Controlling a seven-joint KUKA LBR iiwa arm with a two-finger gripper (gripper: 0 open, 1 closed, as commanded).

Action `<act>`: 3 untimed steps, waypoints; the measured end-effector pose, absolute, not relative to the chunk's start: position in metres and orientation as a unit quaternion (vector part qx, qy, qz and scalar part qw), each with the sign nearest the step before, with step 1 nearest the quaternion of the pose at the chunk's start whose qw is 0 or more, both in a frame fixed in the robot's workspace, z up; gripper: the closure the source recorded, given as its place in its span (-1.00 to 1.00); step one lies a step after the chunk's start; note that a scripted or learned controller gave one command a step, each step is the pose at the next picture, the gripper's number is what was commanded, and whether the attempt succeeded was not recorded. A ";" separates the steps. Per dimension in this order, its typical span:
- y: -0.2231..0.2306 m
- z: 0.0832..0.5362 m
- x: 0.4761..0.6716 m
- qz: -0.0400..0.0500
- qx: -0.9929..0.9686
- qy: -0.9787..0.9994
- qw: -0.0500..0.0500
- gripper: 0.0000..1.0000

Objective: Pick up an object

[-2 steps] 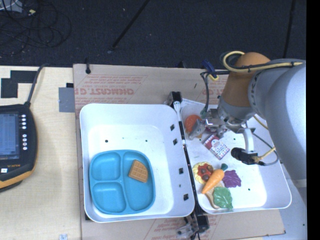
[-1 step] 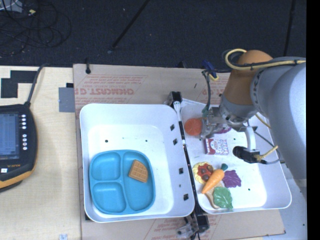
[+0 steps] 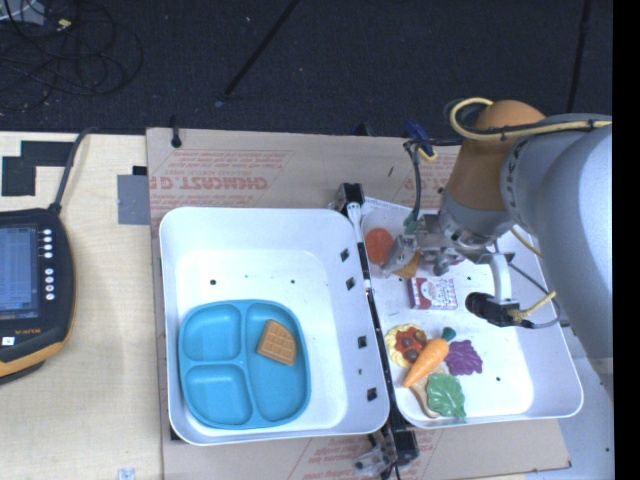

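Note:
My gripper (image 3: 424,252) hangs low over the back left part of the right bin (image 3: 545,388). Just left of it lies a red-orange round object (image 3: 378,245). A small orange-yellow piece (image 3: 406,265) shows at the gripper's lower left edge; I cannot tell whether it touches the gripper. A red and white packet (image 3: 432,292) lies just in front of the gripper. Further front are a pizza-like disc (image 3: 404,340), a carrot (image 3: 428,361), a purple bunch (image 3: 463,357) and a green leafy piece (image 3: 446,396).
The left bin (image 3: 250,238) holds a blue divided tray (image 3: 225,368) with a waffle (image 3: 278,343) in its right compartment. A hinged divider (image 3: 362,298) runs between the bins. A teach pendant (image 3: 30,288) lies on the bench at far left. The arm's grey body (image 3: 565,218) overhangs the right bin.

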State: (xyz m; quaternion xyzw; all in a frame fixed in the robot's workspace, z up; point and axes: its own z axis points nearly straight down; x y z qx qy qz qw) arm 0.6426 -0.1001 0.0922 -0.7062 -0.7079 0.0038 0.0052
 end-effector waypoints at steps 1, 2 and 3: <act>-0.101 0.099 0.642 0.005 -0.706 -0.708 0.008 1.00; -0.100 0.099 0.642 0.006 -0.706 -0.709 0.008 -1.00; -0.086 0.085 0.643 0.002 -0.707 -0.707 0.002 -1.00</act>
